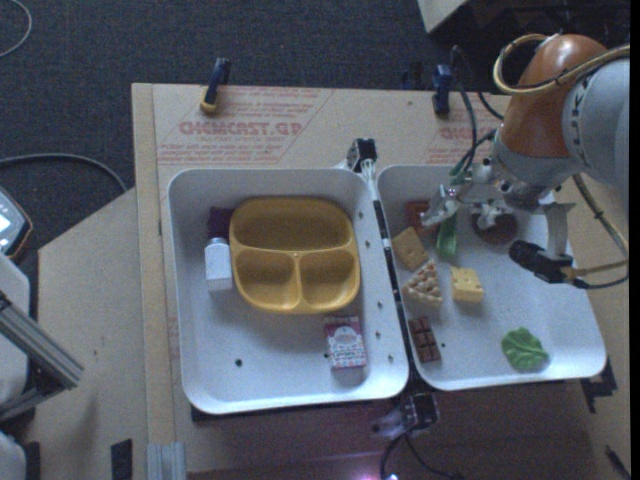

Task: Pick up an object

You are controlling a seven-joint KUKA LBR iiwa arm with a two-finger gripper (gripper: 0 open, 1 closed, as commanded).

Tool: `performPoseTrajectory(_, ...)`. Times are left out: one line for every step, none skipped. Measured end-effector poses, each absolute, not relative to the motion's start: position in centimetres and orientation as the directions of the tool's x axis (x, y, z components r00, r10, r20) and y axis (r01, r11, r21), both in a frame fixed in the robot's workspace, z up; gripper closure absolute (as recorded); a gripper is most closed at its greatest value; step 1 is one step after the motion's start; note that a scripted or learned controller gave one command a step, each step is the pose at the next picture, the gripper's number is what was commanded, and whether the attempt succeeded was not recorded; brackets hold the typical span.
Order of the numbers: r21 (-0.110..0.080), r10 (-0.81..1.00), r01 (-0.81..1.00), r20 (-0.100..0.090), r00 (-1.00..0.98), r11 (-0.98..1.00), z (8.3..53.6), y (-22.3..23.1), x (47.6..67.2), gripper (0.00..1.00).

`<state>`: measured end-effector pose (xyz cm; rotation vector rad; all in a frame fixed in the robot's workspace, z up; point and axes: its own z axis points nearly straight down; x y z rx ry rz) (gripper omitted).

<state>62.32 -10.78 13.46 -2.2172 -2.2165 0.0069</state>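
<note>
Tool [452, 211] fingers look shut on a green pepper [447, 236], just right of the cracker [409, 247]; it seems light, stiff and smooth, best held at its middle.

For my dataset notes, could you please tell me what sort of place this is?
Probably a robot lab's pick-and-place bench: an arm reaches over two white bins of toy food, such as a yellow tray and cheese, clamped to a board.
</note>
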Motion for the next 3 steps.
performPoseTrajectory(-0.002,1.000,1.000,-0.001,0.001,-0.001,8.4,-10.8,62.4,0.00)
performPoseTrajectory(0.001,1.000,1.000,-0.001,0.002,-0.002,9.6,-10.8,62.4,1.00)
performPoseTrajectory(0.008,1.000,1.000,-0.002,-0.001,0.001,16.0,-10.9,62.8,1.00)
